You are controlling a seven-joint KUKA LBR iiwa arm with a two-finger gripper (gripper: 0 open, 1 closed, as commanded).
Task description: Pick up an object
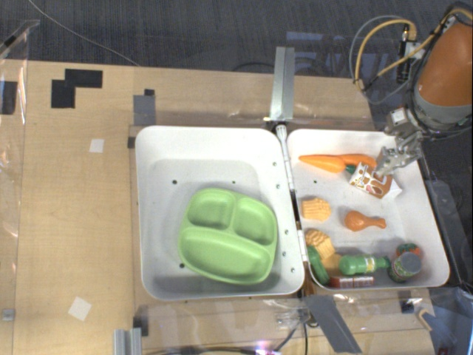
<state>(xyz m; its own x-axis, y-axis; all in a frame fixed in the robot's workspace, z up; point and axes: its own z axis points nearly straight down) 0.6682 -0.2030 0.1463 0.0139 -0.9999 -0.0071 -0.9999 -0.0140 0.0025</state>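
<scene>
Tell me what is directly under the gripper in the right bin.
The gripper is above a small white-and-brown packet lying beside the carrot. The packet's upper right corner is covered by it.

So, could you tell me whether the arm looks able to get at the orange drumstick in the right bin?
Probably yes: the drumstick lies apart from its neighbours, uncovered, just below the gripper.

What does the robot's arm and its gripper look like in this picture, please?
The arm has a rounded orange band above a grey wrist section, with yellow and black cables looping beside it. The gripper is a small silver metal piece with thin fingers.
</scene>
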